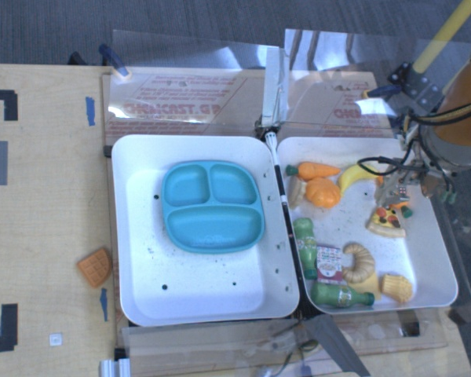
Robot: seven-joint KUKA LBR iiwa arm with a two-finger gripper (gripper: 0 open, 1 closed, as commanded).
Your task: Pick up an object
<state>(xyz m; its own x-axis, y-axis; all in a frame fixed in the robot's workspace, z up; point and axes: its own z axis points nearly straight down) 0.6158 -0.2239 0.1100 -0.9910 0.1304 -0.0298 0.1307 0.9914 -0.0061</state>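
The right white bin holds several toy foods: a carrot, an orange fruit, a banana, a pizza slice, a croissant, a yellow corn piece, a green bottle and a pink-labelled packet. My gripper hangs over the bin's upper right, just above the pizza slice and right of the banana, with black cables around it. I see nothing held in it.
The left white bin holds a blue divided plate. A small orange waffle piece lies on the wooden bench left of the bins. Clear plastic sheets stand behind both bins.
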